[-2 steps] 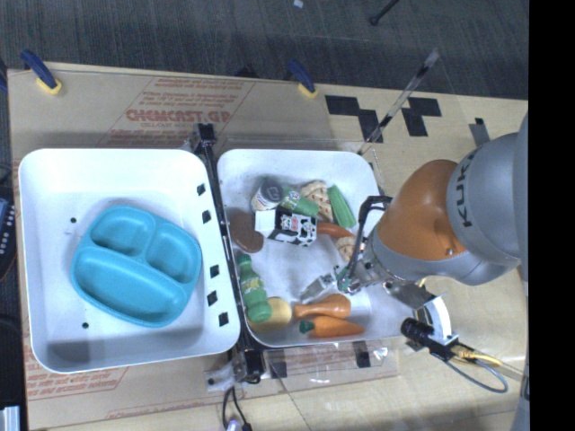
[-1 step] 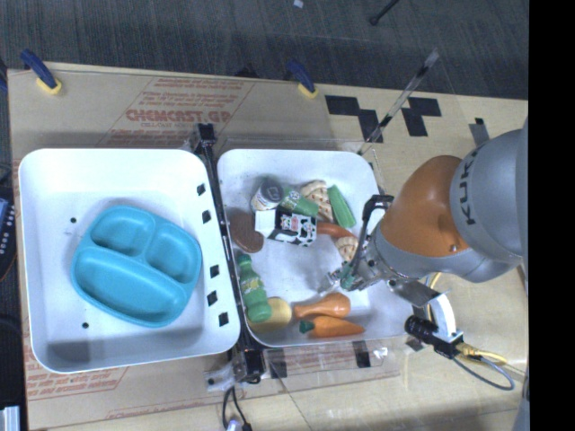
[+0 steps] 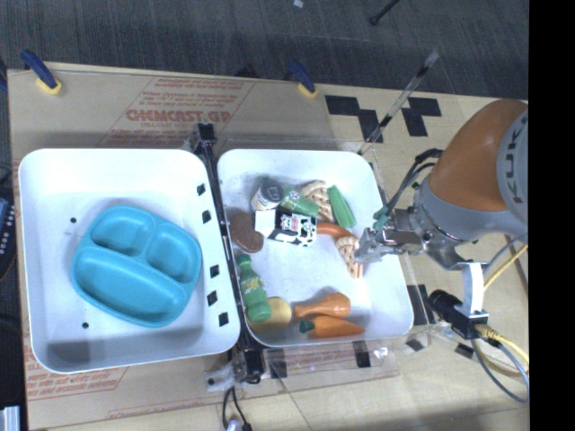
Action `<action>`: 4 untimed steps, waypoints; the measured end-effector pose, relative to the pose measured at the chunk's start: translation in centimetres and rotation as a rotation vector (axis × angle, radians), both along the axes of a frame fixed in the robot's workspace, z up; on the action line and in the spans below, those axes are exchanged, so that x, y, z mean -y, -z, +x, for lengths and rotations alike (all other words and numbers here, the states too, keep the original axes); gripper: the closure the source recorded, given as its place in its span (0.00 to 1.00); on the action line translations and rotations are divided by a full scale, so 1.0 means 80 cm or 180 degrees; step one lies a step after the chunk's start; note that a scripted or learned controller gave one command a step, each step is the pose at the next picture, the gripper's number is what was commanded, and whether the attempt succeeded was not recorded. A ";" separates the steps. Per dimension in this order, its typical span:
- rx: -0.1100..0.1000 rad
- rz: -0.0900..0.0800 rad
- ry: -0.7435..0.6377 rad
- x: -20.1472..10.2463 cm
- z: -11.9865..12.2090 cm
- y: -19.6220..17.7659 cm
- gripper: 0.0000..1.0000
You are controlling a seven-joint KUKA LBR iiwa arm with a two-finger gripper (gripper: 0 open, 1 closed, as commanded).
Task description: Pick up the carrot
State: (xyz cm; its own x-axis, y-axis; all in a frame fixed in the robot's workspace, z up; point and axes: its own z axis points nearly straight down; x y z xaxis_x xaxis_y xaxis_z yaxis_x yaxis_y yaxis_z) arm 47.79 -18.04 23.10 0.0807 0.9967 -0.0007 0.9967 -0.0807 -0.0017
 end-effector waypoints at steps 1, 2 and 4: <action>-0.0010 0.0004 0.0000 0.000 -0.001 0.002 0.00; -0.0018 0.0012 -0.0414 -0.049 -0.002 0.172 0.00; -0.0006 -0.0002 -0.1853 0.013 -0.001 0.161 1.00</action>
